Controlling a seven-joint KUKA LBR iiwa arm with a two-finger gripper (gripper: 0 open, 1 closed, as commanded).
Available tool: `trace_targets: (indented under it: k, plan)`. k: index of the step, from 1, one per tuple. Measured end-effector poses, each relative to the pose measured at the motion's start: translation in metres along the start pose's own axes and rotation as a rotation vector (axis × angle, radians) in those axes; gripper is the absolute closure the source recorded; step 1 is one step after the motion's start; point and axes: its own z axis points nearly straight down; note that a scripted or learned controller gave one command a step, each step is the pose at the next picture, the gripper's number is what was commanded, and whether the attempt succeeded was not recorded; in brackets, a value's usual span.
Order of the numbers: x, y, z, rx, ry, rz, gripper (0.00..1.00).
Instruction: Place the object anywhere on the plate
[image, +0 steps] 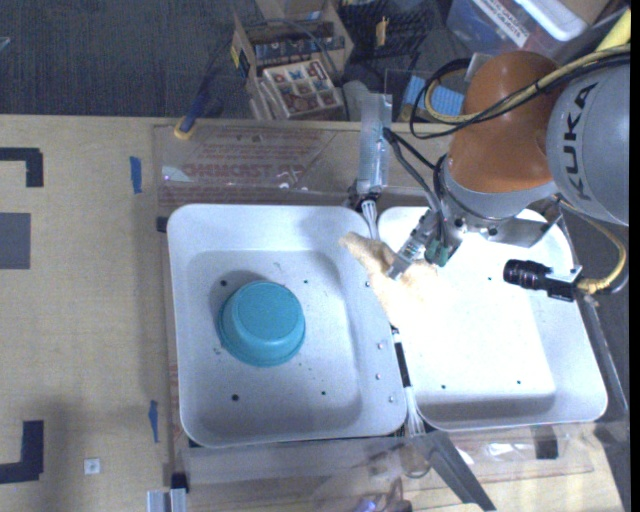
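Camera view: pale tan object

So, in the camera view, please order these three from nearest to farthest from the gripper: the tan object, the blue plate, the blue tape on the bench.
1. The tan object: right beside the gripper, on the rim between the two bins.
2. The blue plate: in the left bin, lower left of the gripper.
3. The blue tape: on the bench, far left, outside the bins.
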Motion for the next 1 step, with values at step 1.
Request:
trace_targets:
  k: [1]
  plan:
    - [0.0494,0.0247,-0.0118,-0.001,0.0,-0.397,1.0]
